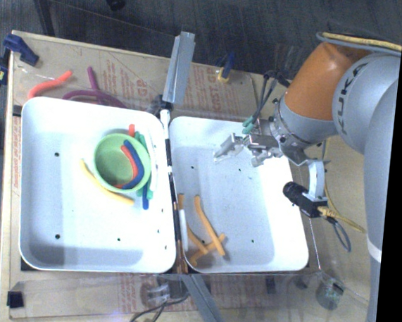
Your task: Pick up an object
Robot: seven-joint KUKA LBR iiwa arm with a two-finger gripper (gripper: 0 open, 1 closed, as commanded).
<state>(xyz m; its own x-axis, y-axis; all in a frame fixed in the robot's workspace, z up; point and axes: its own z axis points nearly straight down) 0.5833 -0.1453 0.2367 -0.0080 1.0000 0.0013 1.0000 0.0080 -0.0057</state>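
your end effector (246,151) hangs over the far part of the right bin (287,253); you cannot tell its state from here, and nothing shows in it. orange sticks (206,235) lie at that bin's near left corner, well apart from it. the left bin (59,242) holds a green bowl (119,162) among colored strips.

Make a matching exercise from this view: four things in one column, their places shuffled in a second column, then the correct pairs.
Things:
1. green bowl
2. orange sticks
3. gripper
4. orange clamp

Places:
A. over the upper part of the right bin
B. on the bench behind the left bin
C. in the left bin
D. at the right bin's lower left corner

Pairs: 1-C, 2-D, 3-A, 4-B
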